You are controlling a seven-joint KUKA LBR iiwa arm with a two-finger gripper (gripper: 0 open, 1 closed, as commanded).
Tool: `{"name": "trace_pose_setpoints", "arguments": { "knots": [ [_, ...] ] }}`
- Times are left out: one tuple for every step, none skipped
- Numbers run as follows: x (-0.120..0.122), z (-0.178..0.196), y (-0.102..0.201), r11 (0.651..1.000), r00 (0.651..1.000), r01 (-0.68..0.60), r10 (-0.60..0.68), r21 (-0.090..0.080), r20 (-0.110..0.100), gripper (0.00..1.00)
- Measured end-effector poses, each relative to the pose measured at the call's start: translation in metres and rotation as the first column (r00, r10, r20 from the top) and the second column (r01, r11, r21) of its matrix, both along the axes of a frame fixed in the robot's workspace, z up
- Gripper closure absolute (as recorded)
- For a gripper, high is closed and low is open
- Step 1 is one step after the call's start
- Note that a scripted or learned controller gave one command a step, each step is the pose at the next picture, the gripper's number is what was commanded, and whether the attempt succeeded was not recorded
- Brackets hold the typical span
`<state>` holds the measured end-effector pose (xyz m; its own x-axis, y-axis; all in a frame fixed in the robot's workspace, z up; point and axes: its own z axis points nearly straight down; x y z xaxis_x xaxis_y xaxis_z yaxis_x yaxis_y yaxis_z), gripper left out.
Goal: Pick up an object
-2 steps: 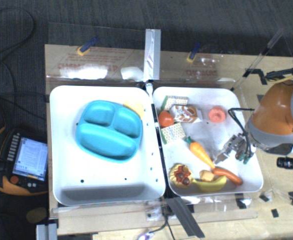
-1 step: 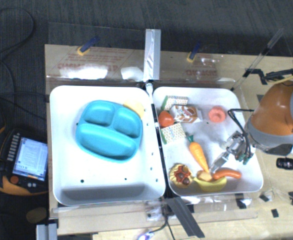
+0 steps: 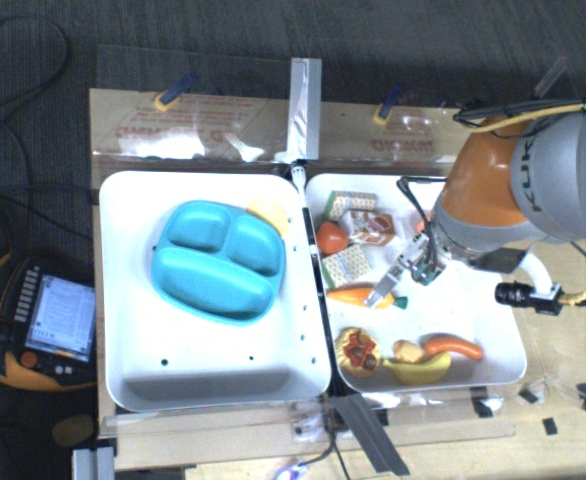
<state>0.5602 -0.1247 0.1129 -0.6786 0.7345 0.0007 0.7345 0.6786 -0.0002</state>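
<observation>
camera view, looking down at a slant on both bins. nearest edge of the right bin (image 3: 503, 358): a banana (image 3: 420, 370) lies along the front wall, a sausage (image 3: 454, 346) just behind and touching it, and a round reddish toy (image 3: 358, 350) at the banana's left end. a small beige piece (image 3: 406, 349) sits between the toy and the sausage.

mid bin: a carrot (image 3: 348, 294) lies on its side near the left wall. the gripper (image 3: 382, 295) is low over the bin floor just beside the carrot's right end; its fingers (image 3: 377, 293) look pressed together with nothing between them, though the view is small and blurred. a small green bit (image 3: 401, 303) lies just right of the tips. a checked packet (image 3: 346, 264) rests behind the carrot.

farther back: a tomato (image 3: 331, 237) near the divider, and a printed box (image 3: 363, 218) toward the back wall.

left bin (image 3: 133, 368): a blue divided plate (image 3: 219, 258) fills its middle, upside up, with a yellow piece (image 3: 268, 215) at its far right edge.

arm (image 3: 503, 193) enters from the right, orange band above the wrist.
</observation>
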Motion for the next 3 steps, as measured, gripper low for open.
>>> {"name": "trace_pose_setpoints", "arguments": {
  "knots": [
    [0.038, -0.024, 0.021, 0.967, 0.967, 0.254, -0.254, -0.002, 0.007, 0.0],
    [0.04, -0.013, 0.021, 0.968, 0.968, 0.253, -0.252, -0.006, 0.012, 1.0],
    [0.032, 0.07, 0.121, 0.929, 0.929, 0.371, -0.371, -0.003, 0.0, 1.0]
  ]
}}
